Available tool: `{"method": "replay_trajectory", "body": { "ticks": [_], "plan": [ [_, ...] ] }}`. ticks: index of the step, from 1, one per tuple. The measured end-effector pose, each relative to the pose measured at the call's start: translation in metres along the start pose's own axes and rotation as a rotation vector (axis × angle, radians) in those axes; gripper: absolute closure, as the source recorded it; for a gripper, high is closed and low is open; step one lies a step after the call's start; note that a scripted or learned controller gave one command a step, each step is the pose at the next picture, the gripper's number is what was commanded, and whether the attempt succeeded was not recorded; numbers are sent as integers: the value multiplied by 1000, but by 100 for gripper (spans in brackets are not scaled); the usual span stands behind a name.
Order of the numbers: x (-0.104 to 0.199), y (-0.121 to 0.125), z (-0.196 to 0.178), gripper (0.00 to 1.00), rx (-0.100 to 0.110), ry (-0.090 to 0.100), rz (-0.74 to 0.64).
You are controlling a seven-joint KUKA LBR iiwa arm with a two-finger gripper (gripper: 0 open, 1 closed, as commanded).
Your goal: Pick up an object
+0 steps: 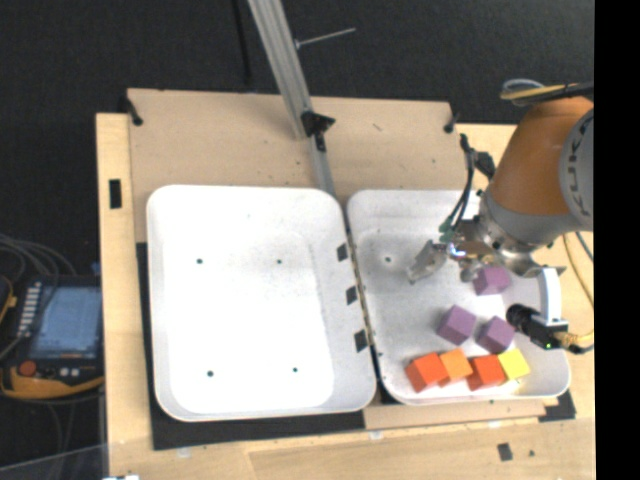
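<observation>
The right white bin (395, 298) holds several small blocks. Three are purple: one (491, 280) just right of the gripper, one (457, 323) in the middle and one (495, 334) beside it. Along the near rim lie two orange blocks (428, 371) (457, 364), a red-orange block (487, 371) and a yellow block (514, 364). My gripper (447, 265) hangs low over the bin's upper middle, under the orange-banded wrist (535, 178). It is open with nothing between its fingers; one grey finger (424, 262) splays out to the left over bare bin floor.
The left white bin (240, 298) sits beside the right one, a low divider (352, 288) between them. A slanted metal post (285, 58) rises behind the bins. A black and white fitting (540, 318) hangs at the right bin's far side.
</observation>
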State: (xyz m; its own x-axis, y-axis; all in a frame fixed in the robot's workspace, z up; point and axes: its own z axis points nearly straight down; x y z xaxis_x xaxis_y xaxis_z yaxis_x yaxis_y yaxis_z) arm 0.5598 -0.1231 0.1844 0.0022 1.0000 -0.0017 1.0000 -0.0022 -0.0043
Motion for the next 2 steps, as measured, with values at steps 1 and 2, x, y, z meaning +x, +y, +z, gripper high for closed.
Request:
{"method": "replay_trajectory", "body": {
  "ticks": [1,2],
  "plan": [
    [-5,9,50,0,0,0,1],
    [-5,10,36,100,-9,1,8]
  ]
}}
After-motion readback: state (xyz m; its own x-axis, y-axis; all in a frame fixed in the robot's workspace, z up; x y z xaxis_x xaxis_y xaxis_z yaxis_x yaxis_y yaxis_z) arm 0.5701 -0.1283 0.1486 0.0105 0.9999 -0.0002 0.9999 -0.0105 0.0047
